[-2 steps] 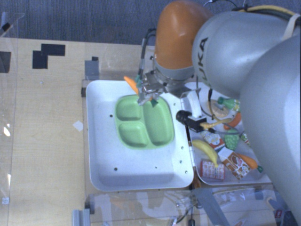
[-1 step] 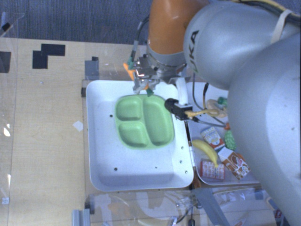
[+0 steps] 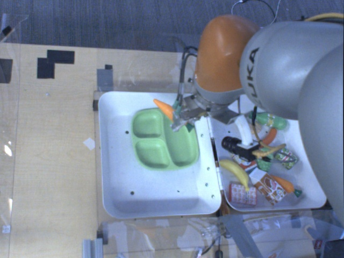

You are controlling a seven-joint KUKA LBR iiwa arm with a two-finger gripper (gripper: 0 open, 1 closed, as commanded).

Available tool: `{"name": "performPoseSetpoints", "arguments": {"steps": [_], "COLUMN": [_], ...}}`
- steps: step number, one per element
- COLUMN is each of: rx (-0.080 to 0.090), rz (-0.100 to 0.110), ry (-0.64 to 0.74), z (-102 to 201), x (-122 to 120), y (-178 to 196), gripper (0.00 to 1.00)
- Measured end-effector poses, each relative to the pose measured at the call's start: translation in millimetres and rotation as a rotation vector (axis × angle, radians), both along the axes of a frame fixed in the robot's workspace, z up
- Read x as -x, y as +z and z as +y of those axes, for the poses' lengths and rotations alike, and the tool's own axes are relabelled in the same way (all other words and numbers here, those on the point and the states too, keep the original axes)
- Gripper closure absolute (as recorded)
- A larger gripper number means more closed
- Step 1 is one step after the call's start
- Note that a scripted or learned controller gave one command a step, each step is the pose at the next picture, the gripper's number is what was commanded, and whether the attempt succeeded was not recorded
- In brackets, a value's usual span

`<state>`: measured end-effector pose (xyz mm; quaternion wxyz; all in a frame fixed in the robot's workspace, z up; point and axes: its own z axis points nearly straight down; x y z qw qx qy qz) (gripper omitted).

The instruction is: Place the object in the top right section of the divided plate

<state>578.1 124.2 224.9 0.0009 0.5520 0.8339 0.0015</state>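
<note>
toy carrot at the far edge of the green divided plate

nearest, the right bin point(image 3: 317, 200) holds a banana point(image 3: 236, 172) and packets. in the left bin point(image 3: 115, 160) lies the green divided plate point(image 3: 161, 141). the gripper point(image 3: 180, 120) hangs over the plate's far right part; whether it is open, i cannot tell. the carrot point(image 3: 164, 108) lies slantwise, its long axis running far-left to near-right, touching the gripper.

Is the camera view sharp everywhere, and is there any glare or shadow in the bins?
Camera view: the arm is large and soft-edged; the green divided plate and carrot look fairly sharp but grainy. Light is even, with pale reflections on the clear sheet at left and a faint shadow by the gripper.
</note>
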Motion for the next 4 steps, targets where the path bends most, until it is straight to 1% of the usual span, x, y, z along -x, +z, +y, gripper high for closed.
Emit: {"name": "performPoseSetpoints", "arguments": {"steps": [1, 2, 3, 4], "rx": [0.000, 0.000, -0.001, 0.002], "rz": [-0.004, -0.004, -0.011, -0.007], "ry": [0.411, 0.410, 0.409, 0.415], "z": [48.3, 47.9, 48.5, -21.9], "x": [-0.3, -0.4, -2.1, 13.2], "y": [20.6, 20.7, 32.9, 111.8], "gripper": [1.00, 0.00, 1.00, 1.00]}}
